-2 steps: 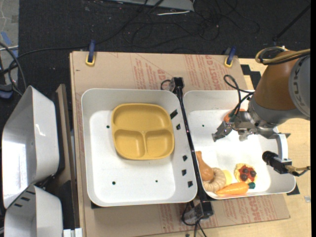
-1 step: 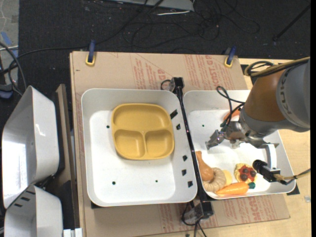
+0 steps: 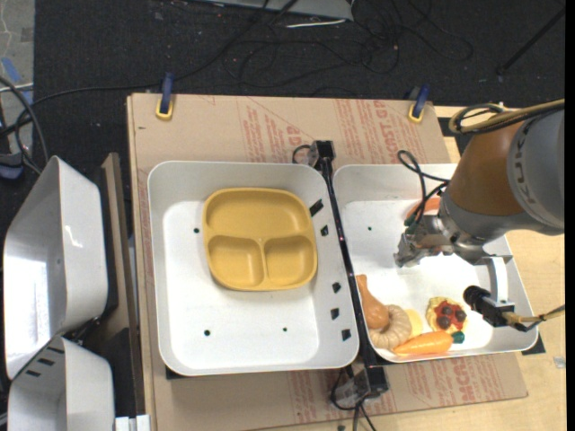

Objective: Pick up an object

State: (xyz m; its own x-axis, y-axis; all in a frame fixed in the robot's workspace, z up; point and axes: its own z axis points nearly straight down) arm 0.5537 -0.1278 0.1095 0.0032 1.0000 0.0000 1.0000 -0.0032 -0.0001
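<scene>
The right bin (image 3: 382,196) holds several toy foods along its near edge: a brown drumstick (image 3: 372,306), an orange carrot (image 3: 424,343) and a yellow piece with red berries (image 3: 446,314). A pale curled piece (image 3: 392,334) lies between the drumstick and the carrot. My gripper (image 3: 414,248) hangs low over the middle of this bin, above bare floor and away from those foods. An orange object (image 3: 420,210) peeks out just behind the gripper, mostly hidden by the wrist. The grey arm with its orange band (image 3: 485,173) covers the bin's right side.
The left bin (image 3: 180,312) holds a yellow divided plate (image 3: 260,238). A black ridge (image 3: 340,241) with cables separates the two bins. Both bins rest on a cardboard sheet (image 3: 269,124) held by two clamps at the back. White containers (image 3: 49,259) stand at far left.
</scene>
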